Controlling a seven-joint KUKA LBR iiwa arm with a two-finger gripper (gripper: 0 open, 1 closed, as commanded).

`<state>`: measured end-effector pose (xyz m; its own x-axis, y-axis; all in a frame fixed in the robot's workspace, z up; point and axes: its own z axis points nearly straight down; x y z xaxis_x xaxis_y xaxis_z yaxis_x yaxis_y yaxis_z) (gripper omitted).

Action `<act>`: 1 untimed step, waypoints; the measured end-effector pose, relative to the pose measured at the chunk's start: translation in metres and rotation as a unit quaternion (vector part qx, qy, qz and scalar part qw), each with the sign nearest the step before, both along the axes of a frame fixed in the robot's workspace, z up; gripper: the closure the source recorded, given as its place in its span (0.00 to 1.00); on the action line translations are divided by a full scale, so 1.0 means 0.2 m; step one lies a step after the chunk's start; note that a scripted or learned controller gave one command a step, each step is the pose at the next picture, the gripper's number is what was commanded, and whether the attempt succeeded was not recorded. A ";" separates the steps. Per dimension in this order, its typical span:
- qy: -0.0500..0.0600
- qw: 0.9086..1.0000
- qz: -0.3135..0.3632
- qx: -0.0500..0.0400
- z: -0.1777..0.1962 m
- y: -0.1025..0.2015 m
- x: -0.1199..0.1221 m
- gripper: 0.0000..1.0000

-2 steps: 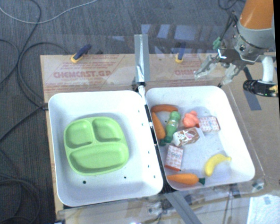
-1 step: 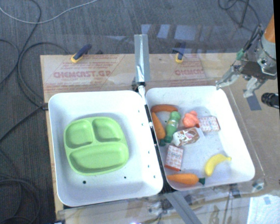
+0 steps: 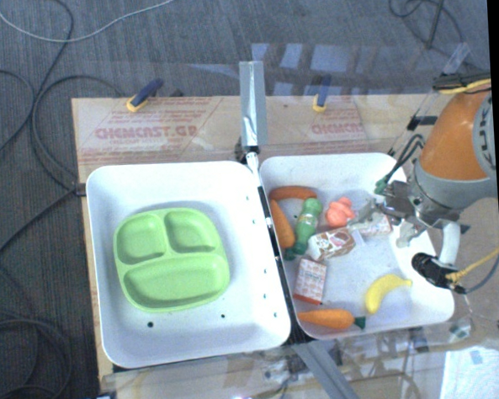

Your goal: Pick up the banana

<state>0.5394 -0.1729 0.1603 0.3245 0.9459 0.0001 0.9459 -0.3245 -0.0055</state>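
Banana [image 3: 385,291]: I see it lying free near the right bin's [image 3: 425,314] front edge, beside 1 carrot [image 3: 326,319].
Claw [image 3: 394,215]: above the bin's right side; opening, I cannot tell.
Advice: descend over banana's middle, straddling its width.

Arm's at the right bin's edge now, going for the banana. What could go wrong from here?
1. The banana lies close to the right bin's near wall, so a descending finger may strike the rim.
2. A carrot sits just beside the banana and could get nudged or grabbed instead.
3. The gripper hovers over the wrapped packets, not the banana; descending here would miss.
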 end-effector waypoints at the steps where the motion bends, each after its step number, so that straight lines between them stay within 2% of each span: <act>1: -0.015 0.996 -0.085 0.000 -0.23 0.08 0.05 0.00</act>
